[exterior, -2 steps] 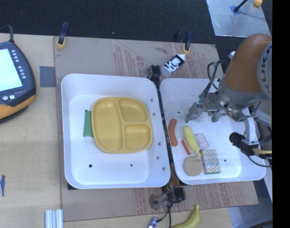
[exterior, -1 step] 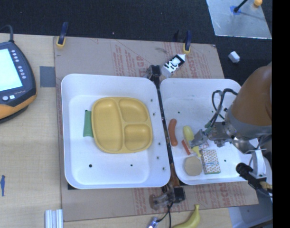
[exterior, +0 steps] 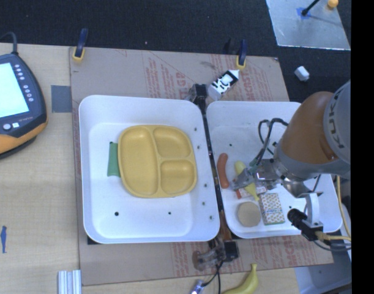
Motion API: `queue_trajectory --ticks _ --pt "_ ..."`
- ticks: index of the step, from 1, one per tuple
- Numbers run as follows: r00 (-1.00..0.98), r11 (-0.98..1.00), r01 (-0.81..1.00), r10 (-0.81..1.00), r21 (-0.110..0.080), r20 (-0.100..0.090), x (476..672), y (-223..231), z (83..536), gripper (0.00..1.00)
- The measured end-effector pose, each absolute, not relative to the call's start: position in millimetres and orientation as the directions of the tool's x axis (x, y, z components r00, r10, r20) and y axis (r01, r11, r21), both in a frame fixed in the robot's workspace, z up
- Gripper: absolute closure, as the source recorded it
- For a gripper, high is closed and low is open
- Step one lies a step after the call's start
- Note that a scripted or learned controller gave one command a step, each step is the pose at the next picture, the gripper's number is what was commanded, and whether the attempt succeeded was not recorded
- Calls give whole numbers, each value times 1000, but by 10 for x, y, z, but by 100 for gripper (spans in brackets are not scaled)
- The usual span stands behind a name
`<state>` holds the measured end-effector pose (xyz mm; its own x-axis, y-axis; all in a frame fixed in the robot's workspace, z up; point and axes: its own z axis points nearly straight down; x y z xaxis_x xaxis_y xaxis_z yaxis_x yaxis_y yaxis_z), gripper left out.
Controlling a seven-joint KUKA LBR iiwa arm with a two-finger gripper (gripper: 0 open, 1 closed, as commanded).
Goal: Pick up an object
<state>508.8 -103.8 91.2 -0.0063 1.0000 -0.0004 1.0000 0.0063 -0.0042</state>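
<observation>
My gripper point(exterior: 249, 179) reaches down into the right bin point(exterior: 235, 116), the grey and orange arm coming in from the right. It hovers over a cluster of small objects: a red sausage point(exterior: 222, 169) along the bin's left wall, a small yellow piece point(exterior: 239, 166) just beside the gripper, and a red-and-yellow item point(exterior: 245, 193) partly under it. A round beige disc point(exterior: 248, 214) and a patterned flat box point(exterior: 272, 207) lie toward the bin's front edge. Nothing is visibly lifted.
The left bin point(exterior: 95, 213) holds a yellow divided plate point(exterior: 157, 161) lying over a green flat piece point(exterior: 113, 159). A teach pendant point(exterior: 12, 103) rests at the bench's left. A banana point(exterior: 246, 282) lies in front of the bins, and a black-and-white object point(exterior: 223, 82) lies behind them.
</observation>
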Motion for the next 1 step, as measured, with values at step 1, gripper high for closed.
queue_trajectory --ticks 1 --pt "-13 13 1000 1000 -5 -2 5092 -1048 1014 100"
